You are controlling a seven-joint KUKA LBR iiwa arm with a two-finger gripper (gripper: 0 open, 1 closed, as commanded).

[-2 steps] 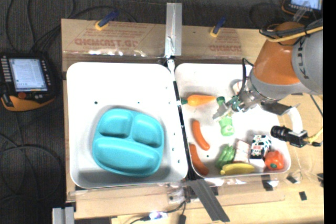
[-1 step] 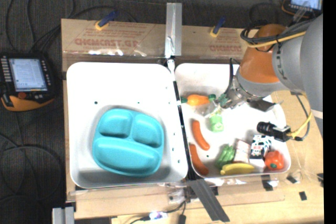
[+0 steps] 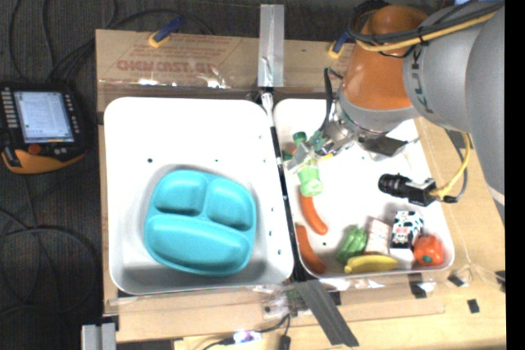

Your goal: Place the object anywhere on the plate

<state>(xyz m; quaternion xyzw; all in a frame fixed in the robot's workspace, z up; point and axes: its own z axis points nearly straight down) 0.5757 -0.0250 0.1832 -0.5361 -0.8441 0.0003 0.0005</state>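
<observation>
Nearest, at six o'clock: banana [image 3: 371, 263], pepper [image 3: 353, 241], tomato [image 3: 428, 251] in right bin [image 3: 361, 176]. Centre: carrot [image 3: 311, 199], long axis twelve-to-six, just below gripper [image 3: 312, 145]; finger state impossible to tell. At nine o'clock: blue plate [image 3: 199, 220] in left bin [image 3: 131, 135]. Beyond: cardboard, dark carpet.

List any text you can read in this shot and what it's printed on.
Red print on the cardboard sheet behind the bins: reads upside down, too blurred to quote with confidence.
Screen of the handheld pendant on the floor: lit, text too small to read.
Toys in the right bin: no legible labels.
</observation>
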